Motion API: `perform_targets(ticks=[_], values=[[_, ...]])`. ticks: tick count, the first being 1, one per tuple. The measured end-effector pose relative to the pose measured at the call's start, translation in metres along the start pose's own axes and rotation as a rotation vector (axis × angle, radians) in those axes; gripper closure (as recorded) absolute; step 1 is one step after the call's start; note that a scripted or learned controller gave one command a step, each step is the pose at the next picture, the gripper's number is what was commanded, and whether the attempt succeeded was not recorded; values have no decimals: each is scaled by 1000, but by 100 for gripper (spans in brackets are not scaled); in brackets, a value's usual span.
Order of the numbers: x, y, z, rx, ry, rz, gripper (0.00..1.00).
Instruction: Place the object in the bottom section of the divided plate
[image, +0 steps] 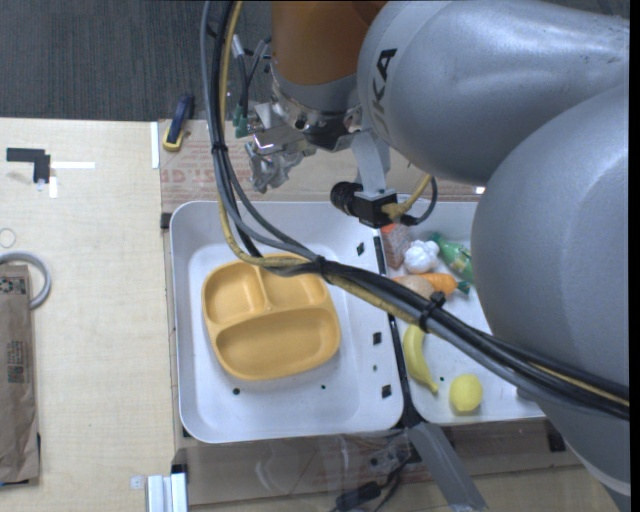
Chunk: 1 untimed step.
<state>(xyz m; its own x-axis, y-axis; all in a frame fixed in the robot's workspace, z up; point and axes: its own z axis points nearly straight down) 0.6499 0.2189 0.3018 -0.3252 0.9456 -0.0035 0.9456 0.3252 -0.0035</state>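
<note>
The yellow plastic divided plate lies empty with the yellow banana lying to its right, so placing remains undone; whether the jaws are apart I cannot tell.

bench | two white bins | brown packet at left edge

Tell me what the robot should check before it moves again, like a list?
1. Big bottom section of the yellow plate free for an object: ok.
2. Plate lying flat inside the left bin: ok.
3. Objects waiting in the right bin, such as the banana and lemon: ok.
4. Gripper over an object: not ok, it hangs above the left bin's far edge.
5. Gripper holding something: cannot tell.
6. Black cables draped across the plate: not ok.
</note>
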Motion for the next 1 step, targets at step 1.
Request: perform_targets(ticks=[1], values=[[-2,0,-9,1,-4,0,100]])
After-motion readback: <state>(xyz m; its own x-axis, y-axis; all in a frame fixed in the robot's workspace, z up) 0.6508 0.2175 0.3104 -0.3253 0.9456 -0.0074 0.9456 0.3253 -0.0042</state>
